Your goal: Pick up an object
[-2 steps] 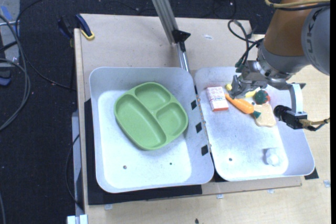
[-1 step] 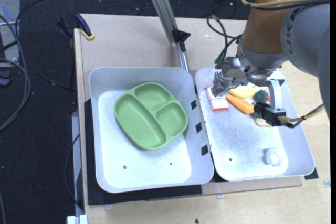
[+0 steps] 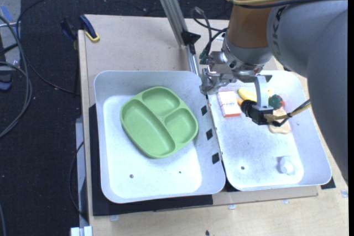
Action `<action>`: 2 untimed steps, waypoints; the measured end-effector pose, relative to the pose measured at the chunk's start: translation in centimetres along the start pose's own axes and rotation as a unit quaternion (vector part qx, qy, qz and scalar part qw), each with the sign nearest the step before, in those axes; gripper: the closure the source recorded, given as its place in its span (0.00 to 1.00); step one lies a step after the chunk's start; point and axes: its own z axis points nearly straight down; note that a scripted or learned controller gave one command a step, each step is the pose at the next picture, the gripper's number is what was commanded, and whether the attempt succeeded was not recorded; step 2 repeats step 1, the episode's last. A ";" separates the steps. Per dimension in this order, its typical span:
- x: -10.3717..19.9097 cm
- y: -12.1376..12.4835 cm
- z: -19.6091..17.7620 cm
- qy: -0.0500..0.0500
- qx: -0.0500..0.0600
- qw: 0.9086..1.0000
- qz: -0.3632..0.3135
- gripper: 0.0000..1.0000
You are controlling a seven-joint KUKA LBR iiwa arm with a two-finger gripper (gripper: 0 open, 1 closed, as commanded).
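Arm point(image 3: 287, 14) reaching from right, wrist bent down; gripper point(image 3: 229, 81) apparently low.

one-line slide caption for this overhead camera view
KUKA arm's gripper poised over the right bin beside a small white-and-orange box, with a green divided plate in the left bin.

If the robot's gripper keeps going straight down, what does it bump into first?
Probably the small white and orange box, which lies just below the gripper at the back of the right bin. Depth is hard to judge here, so it might meet the bin floor beside it instead.
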 end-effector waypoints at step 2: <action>4.9 1.5 1.5 0.000 0.001 1.000 0.000 1.00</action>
